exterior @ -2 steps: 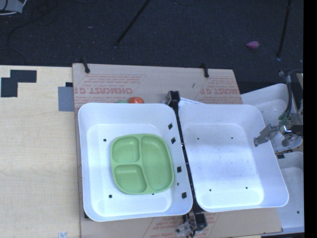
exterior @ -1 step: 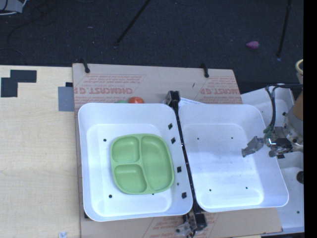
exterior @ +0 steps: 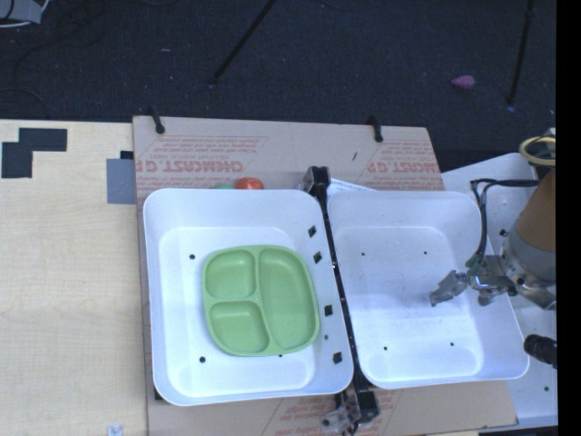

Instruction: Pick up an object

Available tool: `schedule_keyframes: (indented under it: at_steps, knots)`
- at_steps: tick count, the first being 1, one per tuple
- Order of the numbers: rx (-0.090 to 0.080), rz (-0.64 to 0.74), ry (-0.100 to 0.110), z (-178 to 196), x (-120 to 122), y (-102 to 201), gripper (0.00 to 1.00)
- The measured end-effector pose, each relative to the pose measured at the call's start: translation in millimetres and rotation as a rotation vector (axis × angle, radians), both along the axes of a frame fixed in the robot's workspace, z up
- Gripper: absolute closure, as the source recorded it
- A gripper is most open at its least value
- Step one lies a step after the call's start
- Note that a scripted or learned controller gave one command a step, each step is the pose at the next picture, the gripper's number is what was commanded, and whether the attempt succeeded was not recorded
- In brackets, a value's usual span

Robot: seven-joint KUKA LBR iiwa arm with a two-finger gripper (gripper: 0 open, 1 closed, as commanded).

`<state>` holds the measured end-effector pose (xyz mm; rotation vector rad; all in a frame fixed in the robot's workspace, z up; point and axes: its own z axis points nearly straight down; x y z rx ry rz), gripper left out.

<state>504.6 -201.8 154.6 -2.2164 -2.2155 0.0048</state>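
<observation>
At your 3 o'clock the arm (exterior: 545, 234) runs off frame. Orange object (exterior: 249, 184) at 12 sits half-hidden behind the left bin (exterior: 172, 234) rim.

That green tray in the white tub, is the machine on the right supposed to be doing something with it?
Its job is to pick up an object. The pale green plastic divided tray lies flat in the left shallow white bin. The grey robot arm reaches in from the right, and its end effector is over the right shallow white bin, well apart from the tray. Nothing sits between its fingers, so no pickup has happened at this moment.
</observation>
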Motion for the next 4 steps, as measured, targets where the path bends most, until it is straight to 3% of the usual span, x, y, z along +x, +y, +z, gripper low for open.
schedule_keyframes:
  at_steps: [1, 2, 4]
  knots:
    - [0.000, 0.000, -0.002, -43, -2, 3, 0.00]
    - [-0.001, -0.003, -0.004, -31, -2, 2, 1.00]
    - [-0.005, 0.002, -0.011, 78, 7, -8, 1.00]
